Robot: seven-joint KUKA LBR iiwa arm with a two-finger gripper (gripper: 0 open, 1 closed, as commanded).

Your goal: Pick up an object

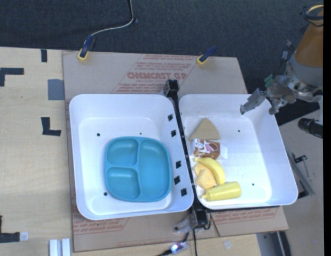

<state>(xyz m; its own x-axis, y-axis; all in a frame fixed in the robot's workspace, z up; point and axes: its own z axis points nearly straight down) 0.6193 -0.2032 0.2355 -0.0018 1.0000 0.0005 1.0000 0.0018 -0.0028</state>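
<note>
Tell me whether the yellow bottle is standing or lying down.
Lying down: the yellow bottle rests lengthwise on the right bin's floor.

Robot lab: clamped cardboard (155, 73), paired bins (85, 116).

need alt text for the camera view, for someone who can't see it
Two shallow white bins sit side by side on a cardboard-covered bench: the left bin holds a blue three-compartment plastic plate, and the right bin holds a tan wedge, a small snack packet, a yellow toy banana and a yellow bottle. The grey arm's gripper hovers above the right bin's far right corner.
</note>
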